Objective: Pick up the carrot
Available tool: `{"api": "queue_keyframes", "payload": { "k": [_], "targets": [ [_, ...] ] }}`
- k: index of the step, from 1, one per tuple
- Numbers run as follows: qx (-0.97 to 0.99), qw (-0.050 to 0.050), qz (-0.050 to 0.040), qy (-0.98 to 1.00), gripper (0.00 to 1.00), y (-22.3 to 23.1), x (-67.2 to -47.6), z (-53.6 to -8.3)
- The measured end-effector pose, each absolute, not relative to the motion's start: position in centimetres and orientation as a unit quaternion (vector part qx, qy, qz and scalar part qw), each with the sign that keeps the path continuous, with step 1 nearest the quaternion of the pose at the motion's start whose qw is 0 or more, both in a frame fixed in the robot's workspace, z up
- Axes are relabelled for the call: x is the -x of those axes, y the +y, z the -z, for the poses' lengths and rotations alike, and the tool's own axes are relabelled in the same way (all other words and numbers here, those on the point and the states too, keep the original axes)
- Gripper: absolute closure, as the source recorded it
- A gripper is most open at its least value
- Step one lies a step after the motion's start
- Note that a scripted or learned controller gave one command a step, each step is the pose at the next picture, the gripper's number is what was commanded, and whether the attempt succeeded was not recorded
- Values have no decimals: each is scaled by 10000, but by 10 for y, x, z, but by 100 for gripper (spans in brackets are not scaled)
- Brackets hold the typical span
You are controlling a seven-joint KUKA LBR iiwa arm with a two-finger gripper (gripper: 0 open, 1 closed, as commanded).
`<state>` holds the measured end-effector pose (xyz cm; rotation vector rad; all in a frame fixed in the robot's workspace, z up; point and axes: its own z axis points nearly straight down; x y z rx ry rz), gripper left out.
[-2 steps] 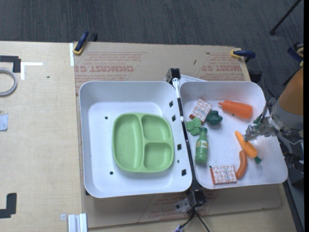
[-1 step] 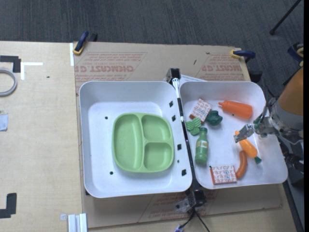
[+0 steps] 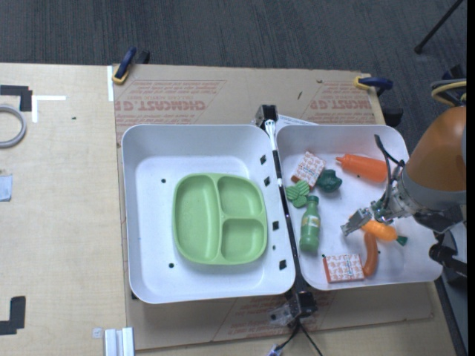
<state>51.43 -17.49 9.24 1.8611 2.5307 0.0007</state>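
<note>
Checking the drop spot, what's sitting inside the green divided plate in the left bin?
Nothing visible lies inside the light green three-compartment plastic plate; all three compartments show bare green. Whatever is beneath it in the left white bin is covered.

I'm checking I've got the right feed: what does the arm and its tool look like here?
The arm is rounded, with an orange band above a grey wrist section. A dark cable curves along it. The tool is small, metallic grey with dark parts.

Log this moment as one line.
gripper over right bin | beside carrot | no grasp seen | tray in left bin
</note>
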Motion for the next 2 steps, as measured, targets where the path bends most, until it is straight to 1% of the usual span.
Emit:
{"api": "queue_keyframes", "payload": {
  "k": [1,2],
  "targets": [
    [-5930,14,-5,8052,100,-175,-515,-102],
    [-6533,6,5,7571,100,-144,-588,-203]
  ]
}}
